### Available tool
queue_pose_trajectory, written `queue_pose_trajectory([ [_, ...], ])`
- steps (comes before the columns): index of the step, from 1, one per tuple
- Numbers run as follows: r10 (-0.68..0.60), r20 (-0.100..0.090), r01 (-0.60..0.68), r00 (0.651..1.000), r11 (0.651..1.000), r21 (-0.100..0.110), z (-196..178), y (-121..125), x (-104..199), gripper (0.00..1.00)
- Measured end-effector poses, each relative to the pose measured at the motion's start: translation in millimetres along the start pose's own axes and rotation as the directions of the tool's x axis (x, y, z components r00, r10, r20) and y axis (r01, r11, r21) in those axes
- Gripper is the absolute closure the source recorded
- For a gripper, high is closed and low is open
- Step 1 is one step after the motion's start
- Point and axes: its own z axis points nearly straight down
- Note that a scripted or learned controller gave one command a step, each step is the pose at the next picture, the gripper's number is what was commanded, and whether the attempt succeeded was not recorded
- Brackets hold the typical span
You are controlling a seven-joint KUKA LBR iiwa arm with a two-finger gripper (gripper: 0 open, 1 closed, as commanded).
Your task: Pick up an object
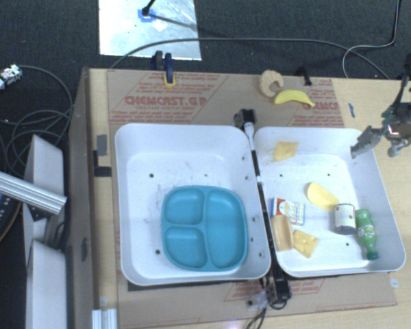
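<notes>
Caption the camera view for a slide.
Hand above right bin's far edge; bottle, can, snacks inside; blue tray in left bin.

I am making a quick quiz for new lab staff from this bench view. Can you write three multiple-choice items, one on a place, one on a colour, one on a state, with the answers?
1. Where does the blue plastic plate with compartments lie?
A. In the left white bin
B. In the right white bin
C. On the brown board behind the bins

2. What colour is the small plastic bottle in the right white bin?
A. Red
B. Green
C. Black

3. How does the two-finger gripper stand to the objects?
A. It grips the green bottle
B. It presses on the blue plate
C. It hangs at the right bin's far right edge, touching none of them

Answers:
1. A: the plate sits inside the left white bin.
2. B: the bottle's body is green.
3. C: the gripper is apart from every object in the bin.
</notes>
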Motion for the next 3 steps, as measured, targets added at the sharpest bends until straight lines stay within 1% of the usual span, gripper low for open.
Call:
queue_pose_trajectory([
  [1,0.002,0.0,-0.002,1.0,1.0,0.001,57.6,-31.2,-5.6,0.0],
  [2,0.003,0.0,-0.003,1.0,1.0,-0.001,180.7,-37.2,-5.6,0.0],
  [3,0.002,-0.001,-0.002,1.0,1.0,0.002,181.6,-96.7,-5.4,0.0],
])
